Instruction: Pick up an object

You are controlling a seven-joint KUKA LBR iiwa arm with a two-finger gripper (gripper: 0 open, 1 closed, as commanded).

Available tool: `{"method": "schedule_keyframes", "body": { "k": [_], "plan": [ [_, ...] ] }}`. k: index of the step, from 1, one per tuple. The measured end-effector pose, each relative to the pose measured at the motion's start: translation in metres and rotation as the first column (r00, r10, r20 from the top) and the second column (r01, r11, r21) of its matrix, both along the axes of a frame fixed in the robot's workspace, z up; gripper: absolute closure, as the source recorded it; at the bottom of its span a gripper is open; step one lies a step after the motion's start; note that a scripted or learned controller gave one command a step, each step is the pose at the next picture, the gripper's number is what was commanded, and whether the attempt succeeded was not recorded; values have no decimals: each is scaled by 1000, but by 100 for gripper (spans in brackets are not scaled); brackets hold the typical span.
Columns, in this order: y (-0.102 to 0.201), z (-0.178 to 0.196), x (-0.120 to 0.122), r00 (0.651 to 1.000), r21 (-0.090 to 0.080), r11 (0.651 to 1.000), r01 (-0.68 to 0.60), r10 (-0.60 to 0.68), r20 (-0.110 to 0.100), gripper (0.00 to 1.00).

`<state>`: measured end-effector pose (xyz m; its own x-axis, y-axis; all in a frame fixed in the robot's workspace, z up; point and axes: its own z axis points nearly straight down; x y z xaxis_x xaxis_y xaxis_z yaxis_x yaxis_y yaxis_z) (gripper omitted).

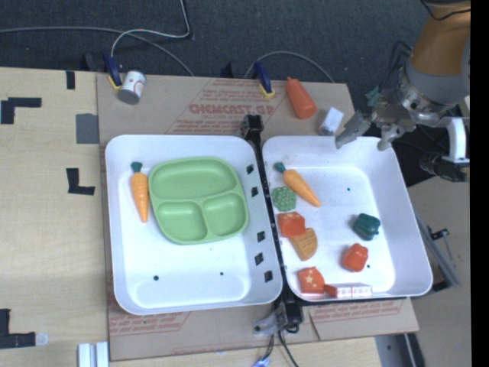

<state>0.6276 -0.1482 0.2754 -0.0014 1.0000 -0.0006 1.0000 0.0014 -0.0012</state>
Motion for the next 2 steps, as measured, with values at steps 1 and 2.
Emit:
{"method": "schedule_keyframes", "body": {
  "k": [1, 2],
  "plan": [
    [40, -91, 34, 1000, 1, 1000, 0, 0, -2, 0],
    [51, -190, 20, 1000, 0, 1000, -1, 1, 2, 0]
  ]
}}
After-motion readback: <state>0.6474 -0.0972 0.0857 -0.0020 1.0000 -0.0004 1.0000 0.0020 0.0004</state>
